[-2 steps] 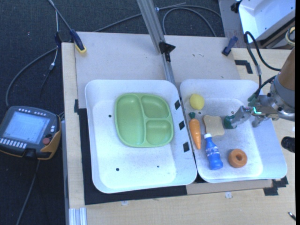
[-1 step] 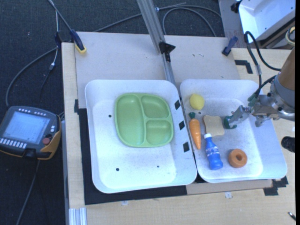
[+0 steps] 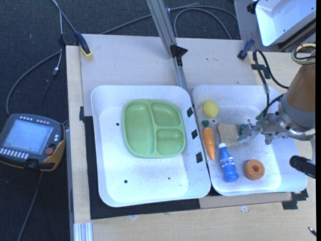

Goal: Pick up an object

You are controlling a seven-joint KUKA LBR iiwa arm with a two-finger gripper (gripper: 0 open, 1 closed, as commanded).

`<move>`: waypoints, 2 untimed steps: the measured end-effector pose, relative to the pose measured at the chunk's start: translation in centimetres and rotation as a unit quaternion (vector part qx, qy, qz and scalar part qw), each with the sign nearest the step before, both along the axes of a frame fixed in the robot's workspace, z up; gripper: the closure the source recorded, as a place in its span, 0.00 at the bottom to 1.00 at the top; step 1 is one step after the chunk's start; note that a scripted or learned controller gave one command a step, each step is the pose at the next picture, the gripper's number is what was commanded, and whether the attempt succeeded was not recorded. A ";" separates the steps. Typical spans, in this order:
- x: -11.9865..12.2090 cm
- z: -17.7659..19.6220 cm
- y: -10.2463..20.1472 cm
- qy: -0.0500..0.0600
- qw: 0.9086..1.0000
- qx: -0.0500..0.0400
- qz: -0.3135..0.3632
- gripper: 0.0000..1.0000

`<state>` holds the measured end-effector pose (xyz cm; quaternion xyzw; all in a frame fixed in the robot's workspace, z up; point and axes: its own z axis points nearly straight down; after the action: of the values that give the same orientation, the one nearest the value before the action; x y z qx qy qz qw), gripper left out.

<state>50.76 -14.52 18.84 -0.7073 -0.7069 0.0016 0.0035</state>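
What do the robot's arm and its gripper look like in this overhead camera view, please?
The arm enters from the right as a thick rounded body, orange-brown above a grey wrist section. Black cables loop along it toward the wrist. The two-finger gripper is a small grey metal assembly with greenish-teal parts at its tip. No markings are legible.

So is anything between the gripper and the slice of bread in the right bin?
Nothing visible. The gripper sits right at the edge of the bread slice; the blue bottle and donut lie nearer the camera, off to the side.
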 end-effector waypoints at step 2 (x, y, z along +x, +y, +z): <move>0.7 -10.4 -0.1 -0.003 1.000 0.000 0.000 0.00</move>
<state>51.50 -14.60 8.44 -0.7070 -0.7072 -0.0006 0.0009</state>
